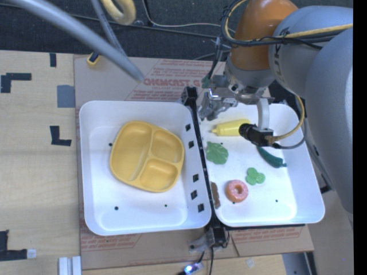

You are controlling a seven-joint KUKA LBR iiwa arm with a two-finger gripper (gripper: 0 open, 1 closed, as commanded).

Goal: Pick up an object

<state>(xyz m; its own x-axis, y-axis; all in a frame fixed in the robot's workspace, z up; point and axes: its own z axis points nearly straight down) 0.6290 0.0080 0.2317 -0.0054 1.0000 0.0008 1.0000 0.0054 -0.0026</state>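
My gripper hangs over the far left corner of the right bin, close to the wall between the two bins. Just in front of it and to its right lies a yellow bottle-shaped toy. A green leafy piece sits below that. Nearer the front are a pink donut, a small green piece and a thin brown stick. A teal piece lies to the right, partly under a black cable. I see nothing held in the gripper.
The left bin holds a yellow divided plate. The grey arm with its orange band covers the back right of the right bin. A grey tube crosses the top left.
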